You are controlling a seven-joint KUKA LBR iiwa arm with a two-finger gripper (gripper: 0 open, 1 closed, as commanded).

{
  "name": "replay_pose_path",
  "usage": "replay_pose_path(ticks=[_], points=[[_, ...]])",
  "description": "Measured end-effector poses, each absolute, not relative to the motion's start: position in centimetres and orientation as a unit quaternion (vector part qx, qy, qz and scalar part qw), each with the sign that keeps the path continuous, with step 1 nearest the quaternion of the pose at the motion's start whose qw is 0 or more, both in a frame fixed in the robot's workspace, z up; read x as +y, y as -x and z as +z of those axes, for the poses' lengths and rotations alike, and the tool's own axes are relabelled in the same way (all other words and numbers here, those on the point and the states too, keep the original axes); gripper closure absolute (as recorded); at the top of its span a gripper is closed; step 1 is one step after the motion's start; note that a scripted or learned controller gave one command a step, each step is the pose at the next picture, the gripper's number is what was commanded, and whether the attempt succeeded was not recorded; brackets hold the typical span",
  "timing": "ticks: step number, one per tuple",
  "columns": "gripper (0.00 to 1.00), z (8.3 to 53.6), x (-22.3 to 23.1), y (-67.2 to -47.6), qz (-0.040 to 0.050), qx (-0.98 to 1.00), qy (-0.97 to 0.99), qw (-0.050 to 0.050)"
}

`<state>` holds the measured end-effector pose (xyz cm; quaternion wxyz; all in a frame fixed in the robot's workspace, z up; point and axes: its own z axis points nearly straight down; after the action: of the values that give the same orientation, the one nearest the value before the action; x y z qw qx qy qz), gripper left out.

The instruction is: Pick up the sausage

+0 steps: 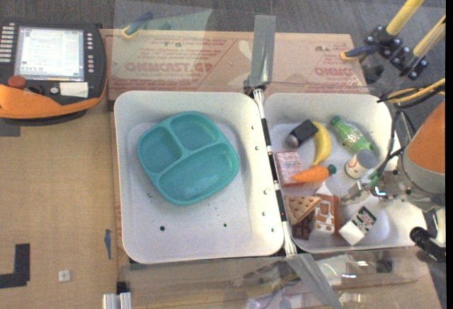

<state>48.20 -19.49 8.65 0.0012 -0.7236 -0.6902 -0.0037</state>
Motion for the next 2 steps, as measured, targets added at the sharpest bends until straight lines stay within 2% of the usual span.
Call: replay_pose_path(ticks=[1,2], points=[[0.00,8.7,-11.7,-48.2,-0.0026,-0.747,0.665,-0.003],[1.00,9.8,-11.7,-48.3,-0.0041,-0.746,0.666,-0.005]])
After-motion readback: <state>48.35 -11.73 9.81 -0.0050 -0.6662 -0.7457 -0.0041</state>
